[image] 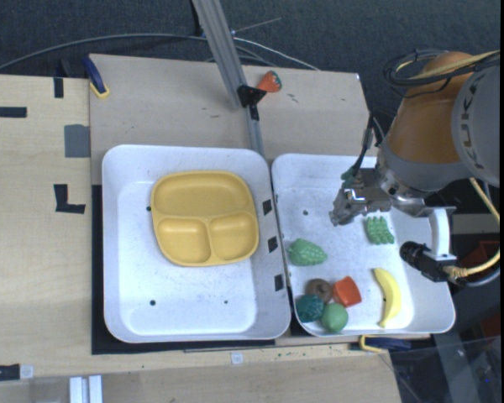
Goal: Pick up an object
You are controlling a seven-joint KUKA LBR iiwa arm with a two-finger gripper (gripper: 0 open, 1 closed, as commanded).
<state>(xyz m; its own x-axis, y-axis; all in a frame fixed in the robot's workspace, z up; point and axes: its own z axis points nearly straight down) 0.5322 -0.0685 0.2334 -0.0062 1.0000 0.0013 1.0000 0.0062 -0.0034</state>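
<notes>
My gripper (346,209) hangs over the middle of the right bin (319,170), reaching in from the right. Nothing shows between its fingers. Just right of it lies a light green ridged piece (379,229). Below and left of it rests a green leafy toy (307,252). Along the bin's front lie a brown ring (319,289), a teal lump (309,308), a green ball (334,317), an orange block (347,291) and a yellow banana (389,295).
The left bin (126,309) holds a yellow divided plate (205,217). A grey pole (223,44) with a clamp slants over the bench behind the bins. The arm's grey and orange body (437,133) fills the right side.
</notes>
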